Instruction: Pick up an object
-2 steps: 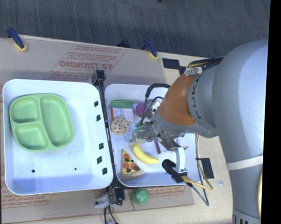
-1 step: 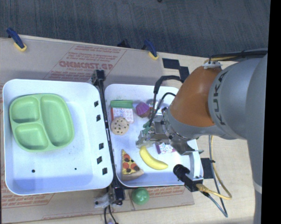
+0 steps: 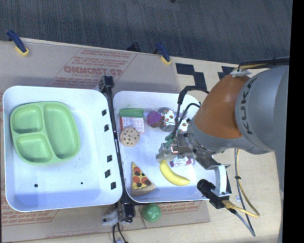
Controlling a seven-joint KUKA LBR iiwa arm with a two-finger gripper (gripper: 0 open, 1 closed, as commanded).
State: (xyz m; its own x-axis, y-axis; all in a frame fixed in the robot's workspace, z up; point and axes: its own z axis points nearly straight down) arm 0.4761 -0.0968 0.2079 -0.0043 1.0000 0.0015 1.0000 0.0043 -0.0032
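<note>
My gripper (image 3: 176,154) is low inside the right bin (image 3: 146,148), at its right side, just above a yellow banana (image 3: 174,175). A small purple and white thing (image 3: 182,161) lies right under the fingertips, partly hidden by them. The grey arm with its orange band (image 3: 220,114) covers the bin's right edge. Other objects in this bin: a pizza slice (image 3: 140,178) at the front, a round cookie (image 3: 129,137), a green-topped box (image 3: 131,117), a purple toy (image 3: 153,118) and a shiny silver object (image 3: 167,117) at the back.
The left bin (image 3: 53,189) holds a green divided tray (image 3: 44,131). A green ball (image 3: 150,212) sits outside the bins on the cardboard at the front. Black clips line the divider between the bins. Cables trail off the arm at the right.
</note>
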